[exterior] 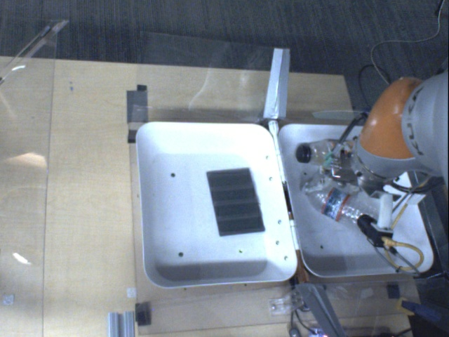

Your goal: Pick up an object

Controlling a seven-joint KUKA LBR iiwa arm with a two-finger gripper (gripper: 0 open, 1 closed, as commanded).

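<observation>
At frame right the claw [335, 166] hangs over the clear plastic bottle [324, 181] — its state I cannot tell — so centre on the bottle's body before closing.

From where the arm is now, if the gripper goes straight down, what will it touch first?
Most likely the clear plastic bottle lying in the right bin, directly under the gripper. Depth is hard to judge from above.

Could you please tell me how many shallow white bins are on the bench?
2: the left shallow white plastic bin holds a dark ribbed rectangular pad; the right bin sits beside it under the arm.
</observation>
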